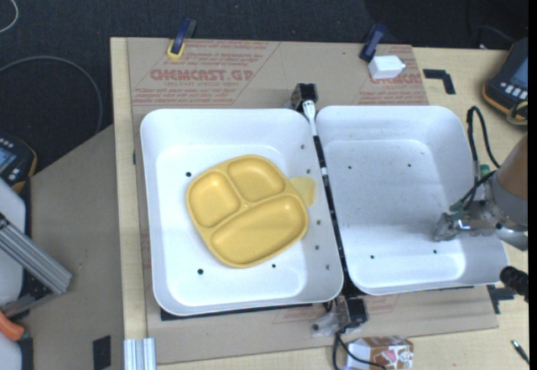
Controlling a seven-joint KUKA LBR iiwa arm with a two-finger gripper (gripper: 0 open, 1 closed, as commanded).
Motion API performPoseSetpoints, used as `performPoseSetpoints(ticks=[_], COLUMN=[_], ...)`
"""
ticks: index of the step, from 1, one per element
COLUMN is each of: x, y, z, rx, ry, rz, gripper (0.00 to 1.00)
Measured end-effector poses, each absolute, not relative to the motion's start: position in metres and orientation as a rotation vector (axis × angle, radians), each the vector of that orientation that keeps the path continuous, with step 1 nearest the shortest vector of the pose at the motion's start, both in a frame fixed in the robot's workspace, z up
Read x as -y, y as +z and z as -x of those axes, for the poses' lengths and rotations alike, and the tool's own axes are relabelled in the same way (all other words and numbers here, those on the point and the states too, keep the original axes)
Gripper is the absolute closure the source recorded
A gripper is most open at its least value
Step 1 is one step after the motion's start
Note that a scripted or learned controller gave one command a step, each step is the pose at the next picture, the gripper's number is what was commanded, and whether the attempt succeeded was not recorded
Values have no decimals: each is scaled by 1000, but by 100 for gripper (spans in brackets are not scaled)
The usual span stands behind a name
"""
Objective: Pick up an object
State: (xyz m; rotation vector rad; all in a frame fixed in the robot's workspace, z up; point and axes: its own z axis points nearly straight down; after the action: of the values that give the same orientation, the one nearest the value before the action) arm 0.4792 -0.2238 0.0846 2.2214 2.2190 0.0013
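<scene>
The yellow plate (246,211) lies in the left bin (168,138), a bit toward the bin's middle and near side. The pincer (449,226) is far off, low over the right bin (394,129), close to that bin's right wall. So the plate lies to the left of the pincer, across the black divider strip (323,184) where the two bins meet, and the arm (508,205) would have to reach all the way over to get it. I cannot tell if the pincer is open or closed; it is small and blurry here, and nothing can be seen in it. The plate is smooth, shiny plastic with three shallow cups, two small ones and one big one. It is a rounded shape, and its long side runs at a slant from upper left to lower right. Its raised rim looks like the easiest part to pinch. The bins are white, smooth and shallow, with small dark dots on the floor. They sit on a brown cardboard surface (252,66).
</scene>
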Motion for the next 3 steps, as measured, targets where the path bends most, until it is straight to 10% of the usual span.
performPoseSetpoints(ticks=[3], x=[224], y=[85], z=[-479], rx=[-2219], ry=[1], rz=[-2221], gripper=[100])
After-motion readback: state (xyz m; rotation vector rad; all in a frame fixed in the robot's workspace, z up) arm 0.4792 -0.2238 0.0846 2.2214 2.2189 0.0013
